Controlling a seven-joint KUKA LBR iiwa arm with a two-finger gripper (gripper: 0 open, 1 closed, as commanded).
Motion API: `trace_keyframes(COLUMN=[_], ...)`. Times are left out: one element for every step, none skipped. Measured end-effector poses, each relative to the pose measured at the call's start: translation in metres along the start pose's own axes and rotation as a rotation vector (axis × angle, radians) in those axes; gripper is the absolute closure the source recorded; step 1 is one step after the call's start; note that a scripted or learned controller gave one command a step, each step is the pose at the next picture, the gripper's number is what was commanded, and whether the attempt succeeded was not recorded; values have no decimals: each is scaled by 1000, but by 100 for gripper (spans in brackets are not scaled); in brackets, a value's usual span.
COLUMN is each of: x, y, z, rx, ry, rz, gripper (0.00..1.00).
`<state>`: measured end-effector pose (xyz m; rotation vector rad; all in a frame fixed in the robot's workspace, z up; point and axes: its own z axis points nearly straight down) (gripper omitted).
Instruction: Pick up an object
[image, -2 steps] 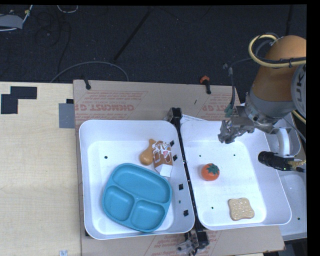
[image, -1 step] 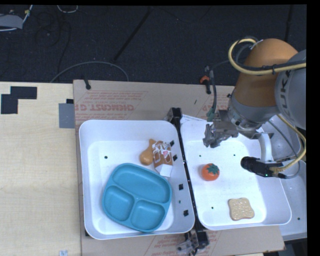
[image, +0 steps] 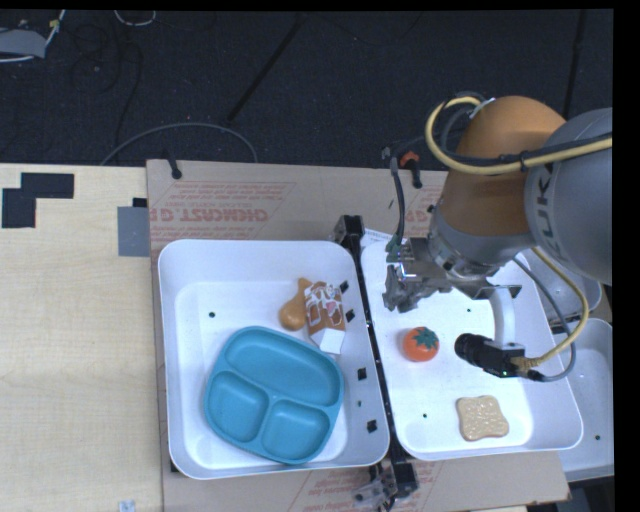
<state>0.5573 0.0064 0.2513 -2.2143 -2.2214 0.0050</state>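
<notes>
While the arm (image: 520, 190) reaches in from the right over the right bin (image: 565, 425), its gripper (image: 403, 290) hangs above the bin's upper left part, just above and left of a tomato (image: 421, 343) lying on the bin floor; whether the gripper is spread or pressed together cannot be told from this angle, and nothing is seen clamped in it. A slice of toast (image: 483, 418) lies nearer the bin's front edge, apart from the tomato. The left bin (image: 180, 330) contains a blue divided plate (image: 272, 394) and, behind it, a small brown-and-white toy (image: 314, 307).
</notes>
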Motion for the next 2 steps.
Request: trace_keyframes(x=[43,89], y=[-14,-38], z=[1,23], rx=[0,2], ry=[-1,0], rz=[0,-1], gripper=[100,100])
